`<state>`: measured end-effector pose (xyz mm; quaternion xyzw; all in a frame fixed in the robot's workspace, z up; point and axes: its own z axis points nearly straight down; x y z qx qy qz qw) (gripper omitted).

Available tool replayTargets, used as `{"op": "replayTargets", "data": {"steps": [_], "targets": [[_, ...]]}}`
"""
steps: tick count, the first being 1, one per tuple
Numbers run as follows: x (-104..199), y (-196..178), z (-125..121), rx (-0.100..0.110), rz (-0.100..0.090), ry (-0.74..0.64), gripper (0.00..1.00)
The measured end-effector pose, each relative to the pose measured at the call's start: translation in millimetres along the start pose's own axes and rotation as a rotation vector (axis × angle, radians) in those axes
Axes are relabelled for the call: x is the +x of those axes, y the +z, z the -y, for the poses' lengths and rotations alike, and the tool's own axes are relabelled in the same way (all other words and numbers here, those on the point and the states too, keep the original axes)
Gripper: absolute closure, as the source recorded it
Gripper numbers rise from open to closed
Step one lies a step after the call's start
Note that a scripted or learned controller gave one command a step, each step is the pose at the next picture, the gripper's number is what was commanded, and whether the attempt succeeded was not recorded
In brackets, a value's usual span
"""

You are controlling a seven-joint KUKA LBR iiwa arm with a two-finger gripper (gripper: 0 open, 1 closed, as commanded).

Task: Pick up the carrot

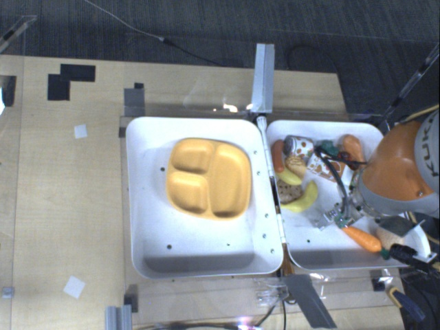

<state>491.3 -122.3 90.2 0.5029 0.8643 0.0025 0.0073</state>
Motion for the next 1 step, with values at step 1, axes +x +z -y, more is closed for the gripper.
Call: {"op": "replayTargets", "data": {"steps": [1], "targets": [[-0.3, -0.8, -1.6, -0.002, 0.008, -0.438, 0.00]]}}
